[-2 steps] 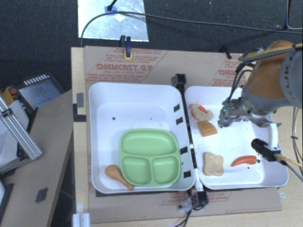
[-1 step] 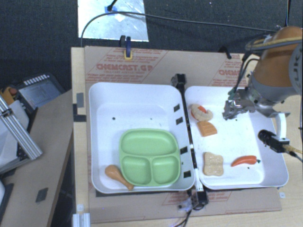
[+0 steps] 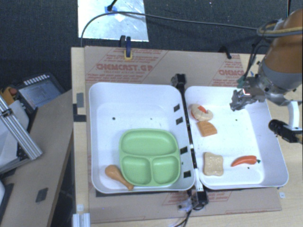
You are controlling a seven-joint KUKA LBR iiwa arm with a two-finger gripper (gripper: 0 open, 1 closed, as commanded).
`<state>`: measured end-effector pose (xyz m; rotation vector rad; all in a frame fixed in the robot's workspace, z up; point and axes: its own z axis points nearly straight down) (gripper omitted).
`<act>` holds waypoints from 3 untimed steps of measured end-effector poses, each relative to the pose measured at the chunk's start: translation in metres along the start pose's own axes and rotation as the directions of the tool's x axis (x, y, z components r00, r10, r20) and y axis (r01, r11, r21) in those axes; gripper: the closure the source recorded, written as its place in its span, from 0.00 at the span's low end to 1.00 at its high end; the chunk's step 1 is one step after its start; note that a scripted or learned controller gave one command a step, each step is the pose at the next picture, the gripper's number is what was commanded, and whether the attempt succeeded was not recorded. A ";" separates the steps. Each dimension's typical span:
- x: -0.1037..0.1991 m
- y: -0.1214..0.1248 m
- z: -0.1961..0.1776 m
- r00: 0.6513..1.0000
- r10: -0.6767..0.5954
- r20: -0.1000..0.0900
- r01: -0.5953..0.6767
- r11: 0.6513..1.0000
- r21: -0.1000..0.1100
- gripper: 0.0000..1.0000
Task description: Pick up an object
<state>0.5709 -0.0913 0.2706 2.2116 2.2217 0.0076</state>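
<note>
**Gripper above the right bin, nearest food pieces toward eight o'clock**

From my remote station I see the gripper [image 3: 240, 98] hanging over the upper right part of the right bin [image 3: 274, 174], with the grey arm [image 3: 284, 65] entering from three o'clock. The nearest candidate is the round pastry with a red dab [image 3: 200, 111], lying toward eight to nine o'clock from the gripper, with bare white floor between them. Just beside it, at its five o'clock, lies the orange wedge [image 3: 207, 128]. The red chili pepper [image 3: 244, 161] lies toward six o'clock from the gripper, its long axis running roughly three to nine o'clock. The toast slice [image 3: 213, 164] sits near the bin's lower left corner. In the left bin [image 3: 102, 98] rest a green divided plate [image 3: 149, 156] and a drumstick [image 3: 118, 175], both well apart from the gripper.

The tool end is dark and blurred; I cannot tell the gripper's state, and I make out nothing held. I judge the pastry the shortest reach.
</note>
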 end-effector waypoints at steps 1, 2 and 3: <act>0.050 -0.010 0.017 1.000 -0.004 -0.003 0.004 1.000 0.007 1.00; 0.102 -0.018 0.012 1.000 -0.005 -0.004 0.005 1.000 0.007 1.00; 0.160 -0.021 0.028 1.000 -0.005 -0.004 0.005 1.000 0.008 1.00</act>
